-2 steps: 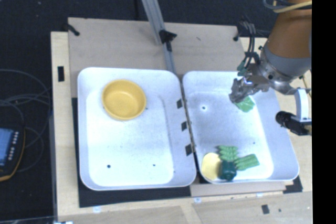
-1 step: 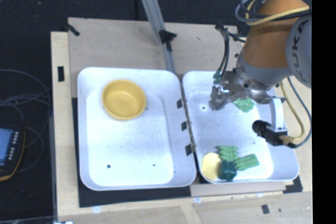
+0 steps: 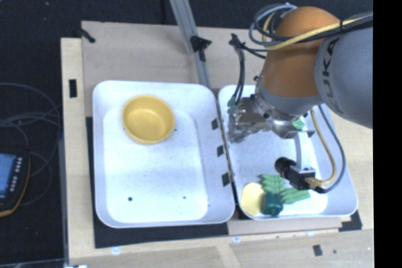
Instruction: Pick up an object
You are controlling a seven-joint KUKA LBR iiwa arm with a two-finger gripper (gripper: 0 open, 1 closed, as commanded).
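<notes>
The grey arm's gripper (image 3: 242, 125) hangs above the right white bin (image 3: 342, 198), its opening impossible to tell; toward the near rim lies a green leafy plastic toy (image 3: 281, 188), best approached from straight overhead.

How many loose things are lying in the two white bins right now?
3: a yellow bowl in the left bin; a green toy and a pale yellow piece in the right bin. The arm may hide more.
</notes>
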